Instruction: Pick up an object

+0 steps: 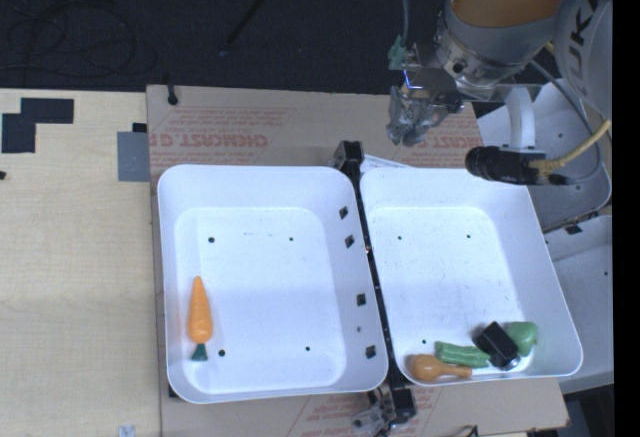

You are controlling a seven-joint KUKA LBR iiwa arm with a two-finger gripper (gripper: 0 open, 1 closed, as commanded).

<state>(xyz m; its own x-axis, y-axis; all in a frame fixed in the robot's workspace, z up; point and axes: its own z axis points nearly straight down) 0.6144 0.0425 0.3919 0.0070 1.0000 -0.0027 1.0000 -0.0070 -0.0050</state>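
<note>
An orange carrot [199,310] with a green stub lies in the left bin [255,190], near its front left corner. In the right bin [450,190], at the front right corner, lie a tan drumstick-shaped piece [436,368], a green pod [462,354], a black block [496,343] and a green lump [522,333], all bunched together. My gripper [410,128] hangs above the back edge of the bins, over the cardboard behind the right bin, far from every object. Nothing shows between its fingers.
A black hinge strip [362,265] runs between the two bins. Cardboard [260,130] lies under them on the wooden bench [70,255]. A black cylinder [500,165] on the arm juts over the right bin's back right corner.
</note>
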